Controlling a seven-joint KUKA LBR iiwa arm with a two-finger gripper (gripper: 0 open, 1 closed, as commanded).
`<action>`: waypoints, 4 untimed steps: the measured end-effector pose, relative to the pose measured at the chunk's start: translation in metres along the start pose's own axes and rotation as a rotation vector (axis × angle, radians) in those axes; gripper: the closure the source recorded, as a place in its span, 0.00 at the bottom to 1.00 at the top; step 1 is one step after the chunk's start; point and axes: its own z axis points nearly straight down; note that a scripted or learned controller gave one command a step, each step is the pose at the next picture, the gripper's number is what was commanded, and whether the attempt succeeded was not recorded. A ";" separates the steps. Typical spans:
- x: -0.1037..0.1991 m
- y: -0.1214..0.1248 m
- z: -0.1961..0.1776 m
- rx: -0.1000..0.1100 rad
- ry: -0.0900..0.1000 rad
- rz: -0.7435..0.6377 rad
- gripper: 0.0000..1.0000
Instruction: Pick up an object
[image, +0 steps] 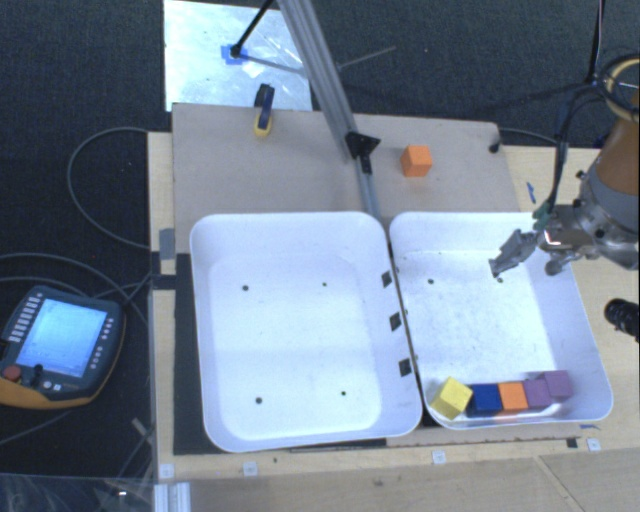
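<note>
Blocks are sitting in a row along the near edge of the right bin (570, 330): we are seeing a yellow block (452, 397), a blue block (486, 399), an orange block (513, 396) and a purple block (552, 386), each touching the next. We are watching the gripper (533, 252) hanging over the far right part of that bin, well apart from the row, its fingers spread and pinching nothing. Another orange cube (417, 160) is lying on the brown board (220, 160) beyond the bins, and the left bin (205, 300) is standing just beside the right one.
</note>
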 end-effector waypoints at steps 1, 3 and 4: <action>-0.056 -0.053 0.022 0.012 -0.002 0.014 0.00; -0.033 0.043 0.087 -0.001 -0.002 0.001 0.00; -0.020 -0.018 0.213 0.017 0.003 0.008 0.00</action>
